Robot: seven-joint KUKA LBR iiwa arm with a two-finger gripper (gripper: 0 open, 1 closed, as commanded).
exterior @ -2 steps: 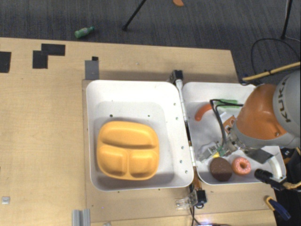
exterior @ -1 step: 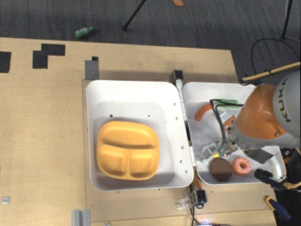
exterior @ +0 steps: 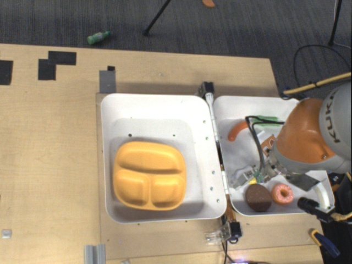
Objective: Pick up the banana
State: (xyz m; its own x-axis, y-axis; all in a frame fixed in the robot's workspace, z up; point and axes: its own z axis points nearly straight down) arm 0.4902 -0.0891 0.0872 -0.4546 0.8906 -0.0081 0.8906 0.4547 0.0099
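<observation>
My gripper (exterior: 253, 176) is low in the right bin (exterior: 231, 111), near its front left part, under the grey and orange wrist. A small patch of yellow (exterior: 256, 176) shows right at the gripper tip; it may be part of the banana, most of which is hidden by the arm. From this angle I cannot make out whether anything is held.
A brown round item (exterior: 257, 197) and a pink donut (exterior: 283, 194) lie just in front of the gripper. An orange sausage (exterior: 238, 130) and a green item (exterior: 269, 119) lie at the back of the right bin. The left bin (exterior: 154, 103) holds a yellow sectioned plate (exterior: 149, 174).
</observation>
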